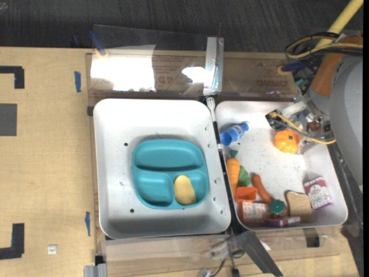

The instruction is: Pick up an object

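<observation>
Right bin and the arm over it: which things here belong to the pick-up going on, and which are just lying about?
In play:
end effector
orange fruit at its tip
right bin

Lying about:
blue bottle
carrot
bread slice
teal tray
yellow potato
left bin

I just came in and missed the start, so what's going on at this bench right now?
A robot arm reaches in from the right over the right bin, its gripper low beside an orange round toy; whether it holds it is unclear. That bin also has a blue bottle, a carrot, a bread slice and a small carton. In the left bin, a teal divided tray carries a yellow potato-like piece.
</observation>
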You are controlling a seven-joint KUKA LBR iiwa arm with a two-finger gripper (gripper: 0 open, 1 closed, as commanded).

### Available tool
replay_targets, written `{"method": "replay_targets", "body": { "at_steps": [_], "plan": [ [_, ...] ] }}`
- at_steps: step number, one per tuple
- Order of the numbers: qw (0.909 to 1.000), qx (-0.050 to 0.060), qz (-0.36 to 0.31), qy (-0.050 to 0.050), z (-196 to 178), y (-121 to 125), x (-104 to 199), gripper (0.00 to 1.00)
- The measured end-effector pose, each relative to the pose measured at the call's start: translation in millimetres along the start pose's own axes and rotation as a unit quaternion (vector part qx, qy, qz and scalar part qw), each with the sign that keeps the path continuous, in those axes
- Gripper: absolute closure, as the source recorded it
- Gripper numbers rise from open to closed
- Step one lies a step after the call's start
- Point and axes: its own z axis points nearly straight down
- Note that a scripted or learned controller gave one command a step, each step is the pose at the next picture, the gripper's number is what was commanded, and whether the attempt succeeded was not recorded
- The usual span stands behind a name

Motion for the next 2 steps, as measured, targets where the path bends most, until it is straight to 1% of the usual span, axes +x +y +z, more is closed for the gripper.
{"method": "replay_targets", "body": {
  "at_steps": [1, 2],
  "plan": [
    [0.9996, -0.001, 0.029, 0.001, -49, -10, 7, 1.0],
    [0.9999, 0.001, -0.013, -0.002, -60, -31, 10, 1.0]
  ]
}}
